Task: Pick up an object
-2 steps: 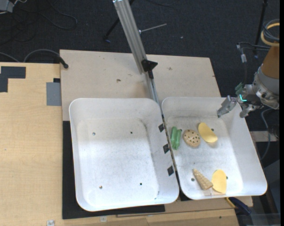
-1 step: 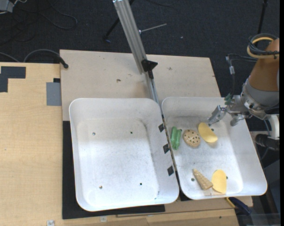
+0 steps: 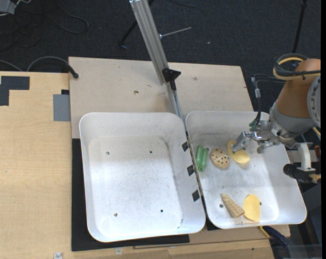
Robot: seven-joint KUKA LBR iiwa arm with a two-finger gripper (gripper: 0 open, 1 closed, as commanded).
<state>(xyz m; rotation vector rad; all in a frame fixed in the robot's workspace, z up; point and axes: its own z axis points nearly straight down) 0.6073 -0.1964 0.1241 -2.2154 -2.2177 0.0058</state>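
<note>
Objects for picking all lie in the right-hand shallow white bin (image 3: 292, 212): a green, stubby, plastic-looking piece (image 3: 201, 158) against the dividing wall, a tan round biscuit-like disc with dark dots (image 3: 220, 158) just beside it, a pale yellow rounded piece (image 3: 240, 156) next to that, and, nearer the front rim, a tan cone-shaped piece (image 3: 232, 205) touching a yellow oval slice (image 3: 252, 207). The left-hand white bin (image 3: 130, 177) sits alongside on the desk (image 3: 114, 88).

The end effector (image 3: 244, 142) hangs low over the pale yellow piece, at its upper edge. I cannot tell how its fingers stand, and nothing can be seen between them.

Several things could spoil the try. The yellow piece and the dotted disc sit almost touching, so a descent slightly off centre could nudge one into the other, or close on an edge and flick the piece away. The yellow piece looks low and smooth, which probably leaves little to grip, so it may slip out on the lift.

Hard to make out: the metal parts at the wrist blur together, the contact point with the yellow piece is masked by the tool itself, and the grey arm with its orange band (image 3: 300, 93) is cut off at the right.
</note>
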